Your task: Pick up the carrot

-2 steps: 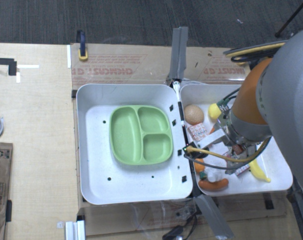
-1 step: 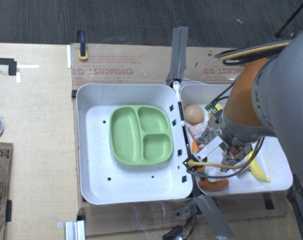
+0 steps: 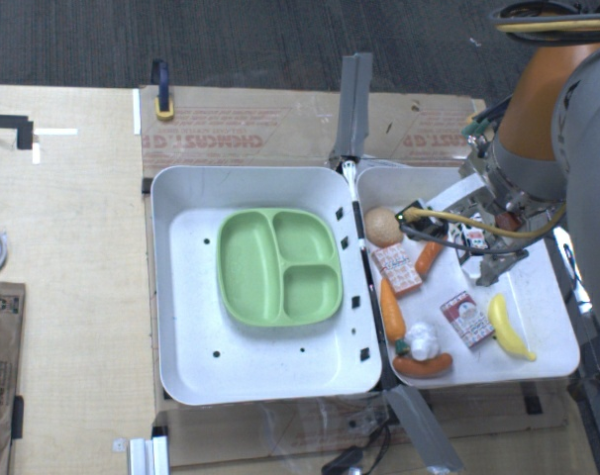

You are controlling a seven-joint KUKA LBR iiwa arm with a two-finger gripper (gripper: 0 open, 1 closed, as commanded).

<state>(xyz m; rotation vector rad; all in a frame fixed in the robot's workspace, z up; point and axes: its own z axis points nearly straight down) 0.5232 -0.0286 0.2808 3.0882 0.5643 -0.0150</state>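
The carrot (image 3: pixel 391 310), orange and tapered, lies lengthwise against the left wall of the right bin (image 3: pixel 557 354). My gripper (image 3: pixel 490 262) hangs over the middle of that bin, to the right of the carrot and well apart from it. Nothing shows in its grasp. A shorter orange-red piece (image 3: pixel 429 256) lies tilted between the carrot and the gripper.
The right bin also holds a brown potato (image 3: pixel 382 226), a red-and-white packet (image 3: pixel 397 268), a small red box (image 3: pixel 466 319), a banana (image 3: pixel 510 327), a white garlic bulb (image 3: pixel 422 339) and a sausage (image 3: pixel 423 365). The left bin (image 3: pixel 181 295) holds a green divided plate (image 3: pixel 279 265).
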